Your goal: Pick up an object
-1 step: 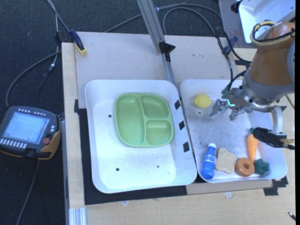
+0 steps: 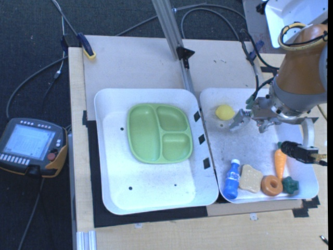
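The gripper (image 2: 248, 120), fingers apart and holding nothing, hangs in the right bin (image 2: 312, 194); the yellow ball (image 2: 225, 112) lies just to its left.

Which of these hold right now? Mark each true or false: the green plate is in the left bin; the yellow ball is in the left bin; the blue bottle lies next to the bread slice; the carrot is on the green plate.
1. The green plate is in the left bin. True.
2. The yellow ball is in the left bin. False: it is in the right bin.
3. The blue bottle lies next to the bread slice. True.
4. The carrot is on the green plate. False: it lies in the right bin.
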Controlling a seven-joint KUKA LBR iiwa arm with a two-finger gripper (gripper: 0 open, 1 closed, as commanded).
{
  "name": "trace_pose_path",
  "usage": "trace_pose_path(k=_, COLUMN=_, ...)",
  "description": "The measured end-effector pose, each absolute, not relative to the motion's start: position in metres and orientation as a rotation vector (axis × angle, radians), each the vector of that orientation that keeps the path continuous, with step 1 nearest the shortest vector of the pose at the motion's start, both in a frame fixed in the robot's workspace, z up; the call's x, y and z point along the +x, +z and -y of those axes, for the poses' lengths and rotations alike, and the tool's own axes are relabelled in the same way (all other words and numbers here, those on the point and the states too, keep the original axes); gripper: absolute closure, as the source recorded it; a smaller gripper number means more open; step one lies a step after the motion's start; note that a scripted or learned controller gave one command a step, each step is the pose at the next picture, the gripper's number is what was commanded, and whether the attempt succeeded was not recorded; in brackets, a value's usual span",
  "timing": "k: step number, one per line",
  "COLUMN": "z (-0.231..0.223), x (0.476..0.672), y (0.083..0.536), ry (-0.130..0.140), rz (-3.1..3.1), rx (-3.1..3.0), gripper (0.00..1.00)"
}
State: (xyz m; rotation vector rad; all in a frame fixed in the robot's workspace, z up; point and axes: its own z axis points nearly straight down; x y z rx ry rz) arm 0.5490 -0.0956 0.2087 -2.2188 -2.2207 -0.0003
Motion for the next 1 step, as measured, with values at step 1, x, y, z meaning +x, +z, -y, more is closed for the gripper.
trace_pose_path(k=1, z=0.1049, x=0.5515, y=0.1583, ry=0.004, rz=2.217, rx=-2.219, gripper=0.00)
